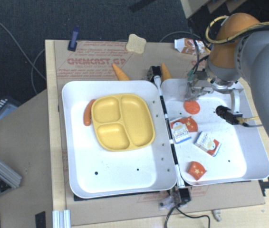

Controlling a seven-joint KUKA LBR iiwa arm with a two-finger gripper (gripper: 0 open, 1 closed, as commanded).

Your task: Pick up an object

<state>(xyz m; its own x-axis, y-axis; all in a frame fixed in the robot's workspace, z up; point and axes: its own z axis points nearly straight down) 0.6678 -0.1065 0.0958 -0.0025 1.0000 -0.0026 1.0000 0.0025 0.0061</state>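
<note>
Gripper [195, 90] near right bin's [255, 163] far edge

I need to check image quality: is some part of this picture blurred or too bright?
In the camera view, the white bins are bright but keep detail; the arm at right looks soft and large, being close to the lens; the yellow tray looks sharp, with mild shadow.

A yellow plate [123, 121] with three parts sits in the left white bin [125, 175]. A hot dog [87, 113] lies just left of the plate. Behind the plate, on the surface [96, 61], are a bread slice [136, 43], a carrot [120, 72] and a blue clip [73, 38].
</note>
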